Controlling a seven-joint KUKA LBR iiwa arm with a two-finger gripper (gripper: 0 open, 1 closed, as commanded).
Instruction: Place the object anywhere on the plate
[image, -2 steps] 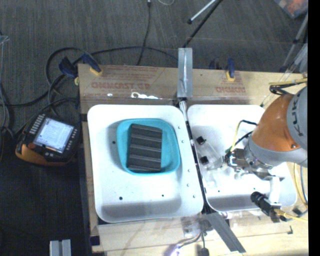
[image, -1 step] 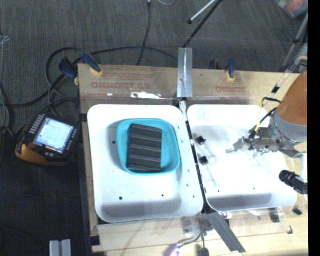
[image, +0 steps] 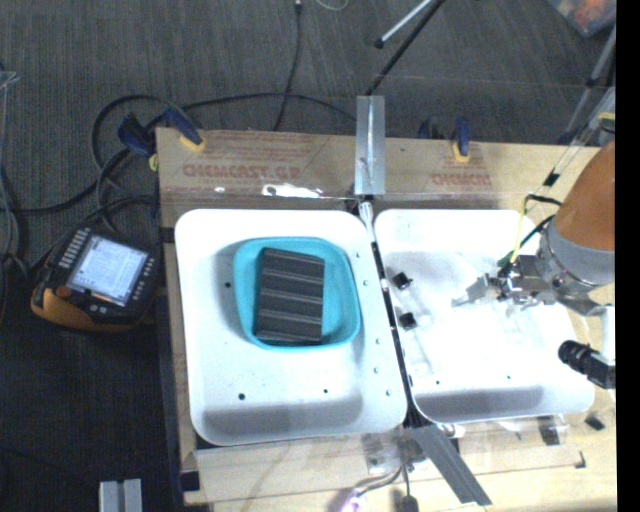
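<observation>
A dark grey ribbed block (image: 291, 294) lies flat on the teal plate (image: 343, 300), a little left of the plate's middle. The plate rests in the left white bin (image: 210, 380). My gripper (image: 478, 291) hovers over the right white bin (image: 480, 380), near its right side, pointing left. It is well apart from the block and the plate, and I see nothing in it.
Two small black clips (image: 401, 281) (image: 406, 320) sit along the right bin's left wall. A metal post (image: 370, 150) rises behind the seam between the bins. A handheld pendant (image: 98, 275) lies on the floor to the left.
</observation>
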